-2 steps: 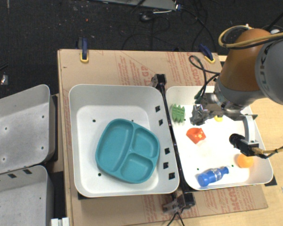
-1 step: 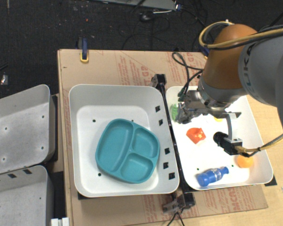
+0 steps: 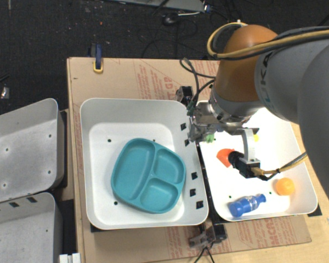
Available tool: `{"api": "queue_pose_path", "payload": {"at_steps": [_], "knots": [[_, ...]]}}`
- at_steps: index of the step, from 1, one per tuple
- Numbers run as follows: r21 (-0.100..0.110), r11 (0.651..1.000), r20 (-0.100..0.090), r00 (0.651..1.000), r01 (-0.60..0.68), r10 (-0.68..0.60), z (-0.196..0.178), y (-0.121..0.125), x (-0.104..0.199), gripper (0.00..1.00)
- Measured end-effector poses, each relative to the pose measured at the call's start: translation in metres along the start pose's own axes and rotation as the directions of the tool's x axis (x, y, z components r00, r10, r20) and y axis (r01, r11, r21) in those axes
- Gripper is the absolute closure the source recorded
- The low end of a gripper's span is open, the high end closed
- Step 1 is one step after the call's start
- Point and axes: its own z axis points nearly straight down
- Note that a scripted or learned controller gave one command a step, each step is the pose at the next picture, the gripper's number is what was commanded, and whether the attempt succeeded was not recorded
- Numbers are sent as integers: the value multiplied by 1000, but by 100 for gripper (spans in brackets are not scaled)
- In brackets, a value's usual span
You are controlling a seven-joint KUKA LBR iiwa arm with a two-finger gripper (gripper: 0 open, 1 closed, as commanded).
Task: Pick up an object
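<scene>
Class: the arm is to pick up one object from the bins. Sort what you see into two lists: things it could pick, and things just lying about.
Could pick:
teal tray
blue bottle
orange ball
orange piece

Lying about:
cables
blue clamp
cardboard sheet

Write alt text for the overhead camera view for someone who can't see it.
A grey robot arm with an orange band reaches from the right over the right white bin, which holds a blue bottle, an orange ball and an orange-red piece. The left bin holds a teal divided plate.
</scene>
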Motion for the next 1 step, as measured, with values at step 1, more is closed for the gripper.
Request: {"api": "queue_pose_path", "payload": {"at_steps": [1], "knots": [[-1,1000,0,1000,2,-2,2,13,61,100]]}}
